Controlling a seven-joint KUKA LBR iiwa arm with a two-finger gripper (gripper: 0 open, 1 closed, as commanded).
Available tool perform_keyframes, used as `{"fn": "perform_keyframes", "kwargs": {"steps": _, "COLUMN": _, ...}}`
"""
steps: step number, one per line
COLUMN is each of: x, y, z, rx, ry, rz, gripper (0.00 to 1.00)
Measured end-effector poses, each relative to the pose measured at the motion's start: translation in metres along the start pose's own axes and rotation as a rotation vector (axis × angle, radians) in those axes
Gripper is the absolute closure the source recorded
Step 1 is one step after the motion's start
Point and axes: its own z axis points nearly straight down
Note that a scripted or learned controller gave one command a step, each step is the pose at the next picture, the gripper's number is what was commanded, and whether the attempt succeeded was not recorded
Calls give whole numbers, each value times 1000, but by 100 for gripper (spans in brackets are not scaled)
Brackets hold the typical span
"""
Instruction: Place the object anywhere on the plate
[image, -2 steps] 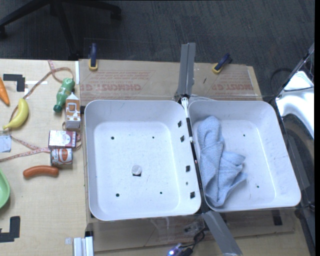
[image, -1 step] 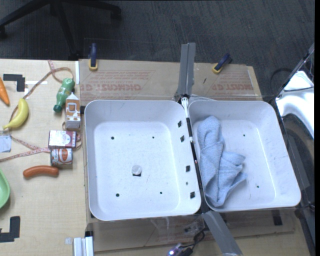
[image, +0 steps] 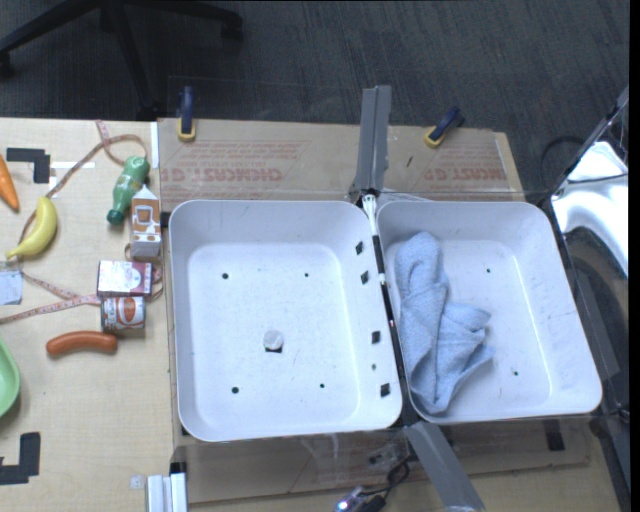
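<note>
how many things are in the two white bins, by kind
Small round grey disc in the left bin: 1
Crumpled light blue cloth towel in the right bin: 1
Total: 2

Robot body, part: glossy white rounded casing at right edge; smooth curved shell; dark shadowed underside. Colour bands, cables, screws and markings cannot be made out.
</note>
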Motion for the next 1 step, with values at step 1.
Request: {"fn": "perform_keyframes", "kwargs": {"steps": 1, "x": -1, "y": 0, "z": 0, "rx": 1, "ry": 0, "rz": -56, "gripper": 100}}
